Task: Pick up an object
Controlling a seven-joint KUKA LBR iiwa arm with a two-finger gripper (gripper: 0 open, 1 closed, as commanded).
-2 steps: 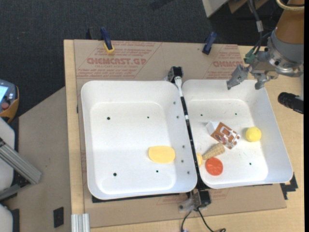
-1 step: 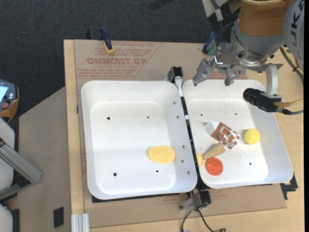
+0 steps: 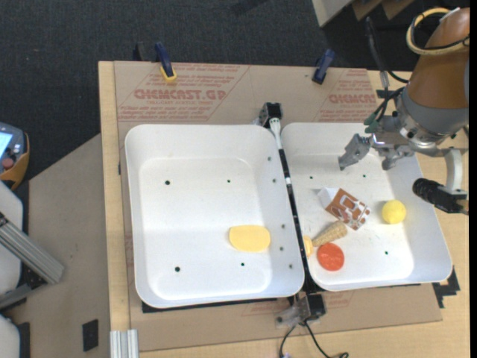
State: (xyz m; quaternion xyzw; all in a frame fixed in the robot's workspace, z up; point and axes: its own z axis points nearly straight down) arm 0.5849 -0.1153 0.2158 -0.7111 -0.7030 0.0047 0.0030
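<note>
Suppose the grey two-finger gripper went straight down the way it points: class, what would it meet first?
Probably the bare floor of the right-hand shallow white bin. The grey two-finger gripper hangs above its far part, apart from the brown-and-white wrapper and yellow ball. Depth is unclear.

Cardboard sheet (image 3: 223, 88) w/ red print under both bins, mid frame. Blue clamps at its top edge: one upper left (image 3: 164, 62), one upper right (image 3: 323, 65). Dark floor (image 3: 89, 13) beyond.

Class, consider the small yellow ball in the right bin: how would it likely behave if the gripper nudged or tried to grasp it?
The yellow ball looks round, so it would probably roll when nudged. It lies apart from the other items, so nothing nearby would stop it. Its curved sides might slip out of a pinch by the gripper.
</note>
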